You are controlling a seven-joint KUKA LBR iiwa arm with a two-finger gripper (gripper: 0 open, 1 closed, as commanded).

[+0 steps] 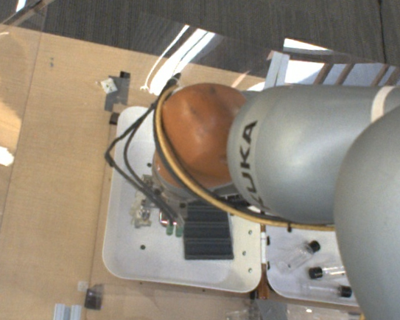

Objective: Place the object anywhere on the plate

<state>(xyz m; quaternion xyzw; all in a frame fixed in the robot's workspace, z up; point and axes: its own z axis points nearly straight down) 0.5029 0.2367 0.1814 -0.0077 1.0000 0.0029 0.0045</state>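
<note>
Object, seemingly one of the vials [302,255] in the right bin [283,278], lies rightward of the tool [149,213]; whether it grips, I cannot tell

The arm [297,155] covers most of the right bin [283,277] and the top of the left bin [169,266]. Those little black-capped tubes [312,248] in the right bin are too tiny to identify. The gripper [150,211] is just a small dark tangle.

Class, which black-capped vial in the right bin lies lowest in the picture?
The level vial, capped at its right end; the tilted vial and the left-capped vial lie higher.
</note>
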